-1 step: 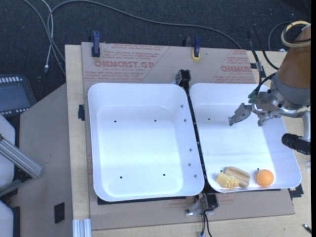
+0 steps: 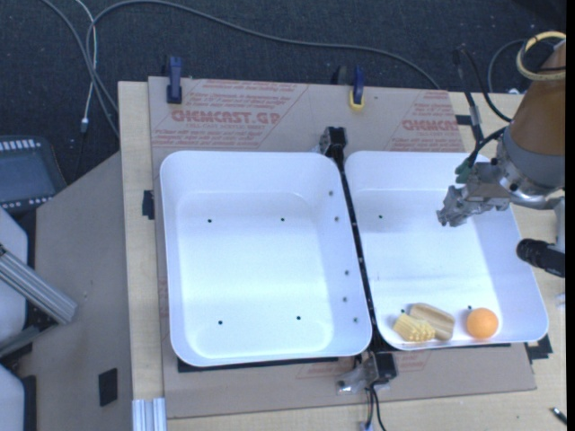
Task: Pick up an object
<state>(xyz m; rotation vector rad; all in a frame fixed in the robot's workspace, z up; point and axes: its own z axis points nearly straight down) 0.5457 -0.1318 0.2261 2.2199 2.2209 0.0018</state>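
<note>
The grey arm with its orange band (image 2: 542, 115) comes in from the right and ends in a grey metal two-finger gripper (image 2: 454, 211) that hangs over the far right part of the right shallow white plastic bin (image 2: 395, 250). Whether the gripper is released or clenched cannot be told at this slant and size; nothing can be made out held in it.

The things that could be picked up lie well apart from the gripper, all in the near part of the same right bin, along its near wall. A small round orange ball (image 2: 482, 322) sits nearest the bin's near right corner, nearer to the viewer than the gripper and slightly to its right. To the left of the ball lies a tan, elongated roll-shaped piece (image 2: 434, 314), and touching it on its near left side is a yellow, bumpy piece like a short corn cob (image 2: 414, 329). Both of these are nearer than the gripper and a little to its left.

The left shallow white plastic bin (image 2: 260, 259) stands just beside the right one, their rims meeting along a dark seam. Both bins rest on a brown cardboard sheet with red printing (image 2: 229, 110), held at the far edge by two blue clamps (image 2: 173, 73).
</note>
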